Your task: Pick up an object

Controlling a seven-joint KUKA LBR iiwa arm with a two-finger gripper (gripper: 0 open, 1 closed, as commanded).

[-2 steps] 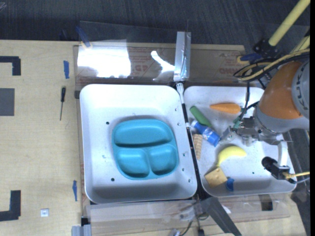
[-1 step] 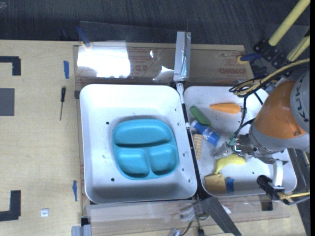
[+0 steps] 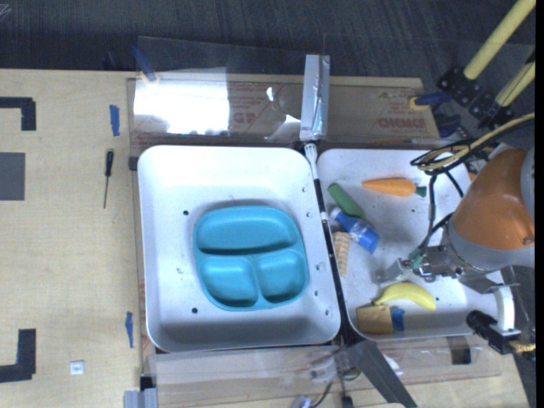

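Note:
The right bin holds several items. An orange carrot lies at the back, with a green vegetable to its left. In front of the vegetable are a blue item and a tan waffle cone. A yellow banana lies near the front, and a brown block with a blue patch sits beside it. My gripper is low in this bin, just behind the banana, under the orange wrist band.
The left bin holds a blue divided plate. A clear panel and a cardboard wall stand behind the bins. Cables trail over the right bin's back right corner.

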